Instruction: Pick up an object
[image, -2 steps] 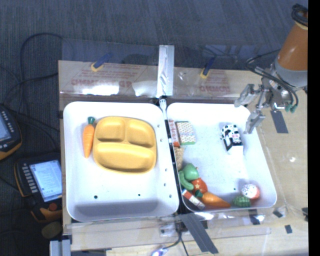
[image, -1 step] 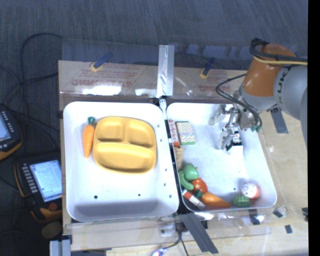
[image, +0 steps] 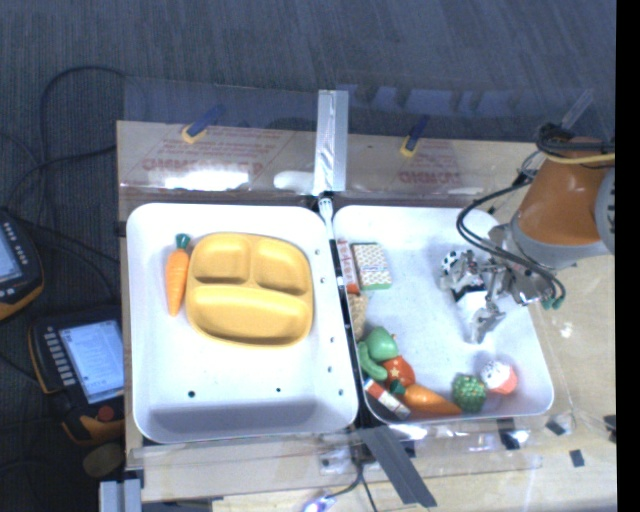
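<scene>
The claw (image: 487, 322) hangs over the right bin (image: 425, 310), in its right half, above a bare patch of white floor. The view does not settle whether it is open or closed, and nothing can be seen gripped in it. The arm (image: 565, 205) comes in over the bin's far right corner. The nearest things lie toward the bin's near edge. A white and orange ball (image: 498, 377) sits near the claw on its near side, apart from it. Just left of the ball, touching or almost touching it, is a broccoli (image: 468, 390). Left of that lies the right carrot (image: 428, 400), along the near wall with its tip toward the broccoli. A red toy (image: 398, 372) lies against the carrot's thick end, and a green toy (image: 378, 347) sits just behind the red one; both are well to the claw's left. A patterned box (image: 371, 266) lies by the wall between the bins, farther back and well apart from the claw. In the left bin (image: 230, 385), a yellow tray (image: 250, 288) with compartments sits in the far half, and the left carrot (image: 177, 278) lies just beside its left edge, its green top pointing away.
</scene>
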